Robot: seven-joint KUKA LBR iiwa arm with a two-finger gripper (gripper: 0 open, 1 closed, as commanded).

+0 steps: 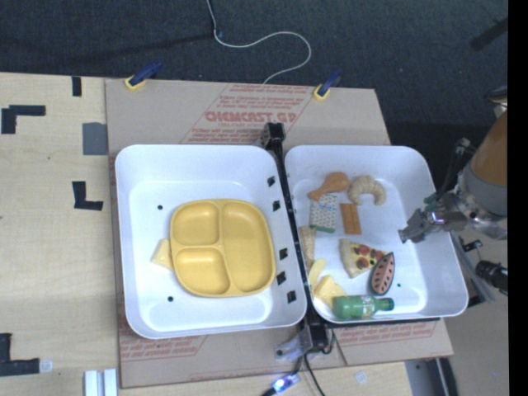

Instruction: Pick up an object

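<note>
We are looking down on two shallow white plastic bins side by side. The left bin (132, 221) is holding a yellow three-compartment plastic tray (221, 247) with a pale yellow wedge (161, 254) tucked at its left edge. The right bin (412, 167) is holding toy food: a brown drumstick (328, 185), a tan croissant (367, 189), a pizza slice (360, 257), a watermelon slice (382, 273) and a green bottle (361, 306) lying near the front wall. The grey two-finger gripper (415, 228) is hovering over the right bin's right side, well apart from the food; we cannot tell how it is set, and it is gripping nothing visible.
</note>
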